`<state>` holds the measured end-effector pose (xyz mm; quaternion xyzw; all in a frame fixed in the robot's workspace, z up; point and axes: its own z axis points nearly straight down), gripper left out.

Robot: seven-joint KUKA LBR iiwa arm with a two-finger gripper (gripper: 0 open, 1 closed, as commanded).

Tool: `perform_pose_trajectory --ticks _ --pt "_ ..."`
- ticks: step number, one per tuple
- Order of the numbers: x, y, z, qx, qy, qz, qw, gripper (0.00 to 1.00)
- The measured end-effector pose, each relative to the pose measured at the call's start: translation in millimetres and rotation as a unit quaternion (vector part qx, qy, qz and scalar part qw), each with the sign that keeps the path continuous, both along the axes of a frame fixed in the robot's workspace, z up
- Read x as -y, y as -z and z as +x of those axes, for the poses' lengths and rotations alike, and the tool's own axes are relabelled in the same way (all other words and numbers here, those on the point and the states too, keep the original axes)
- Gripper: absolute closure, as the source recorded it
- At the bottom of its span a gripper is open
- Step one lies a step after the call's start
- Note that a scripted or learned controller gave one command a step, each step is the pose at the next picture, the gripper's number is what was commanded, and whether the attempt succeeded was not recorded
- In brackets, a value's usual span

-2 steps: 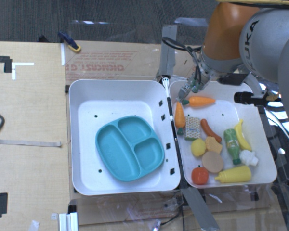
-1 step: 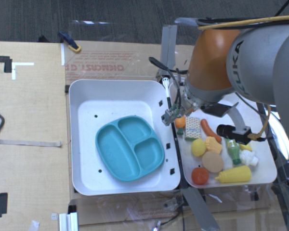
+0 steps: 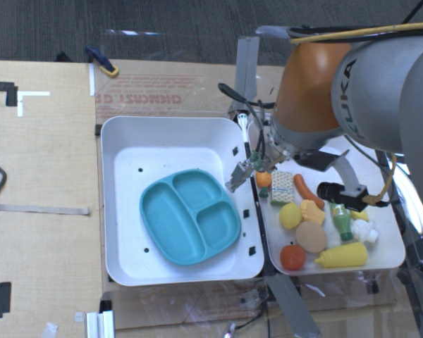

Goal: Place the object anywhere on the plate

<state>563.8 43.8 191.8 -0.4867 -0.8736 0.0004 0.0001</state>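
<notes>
Gripper (image 3: pixel 248 169): low over the divide between the two bins, at the left bin's right wall, beneath the orange wrist band.
Jaws: cannot tell whether spread or closed; metal parts blur together at this slant.
Object: possibly the small orange piece (image 3: pixel 264 179) touching the gripper's right side, at the upper left corner of the right bin (image 3: pixel 388 259); held or merely lying beneath, not clear.
Plate (image 3: pixel 189 216): teal, three compartments, lying flat in the left bin (image 3: pixel 120 189), tilted diagonally.
Key relation: plate down and to the left of the gripper, near, across the bin wall; orange piece on the opposite, right side.
Long axis: too small and round to show one.
Neighbours: yellow lemon (image 3: pixel 290 215), red tomato (image 3: pixel 292 257), banana (image 3: pixel 342 255), crowded below in the right bin.
Next move, as judged: carry leftward over the wall, then lower onto any compartment.
</notes>
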Motion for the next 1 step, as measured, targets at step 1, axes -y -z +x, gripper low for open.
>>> perform_pose_trajectory --ticks 1 --pt "0.0 0.0 0.0 0.0 0.0 0.0 1.0 0.0"
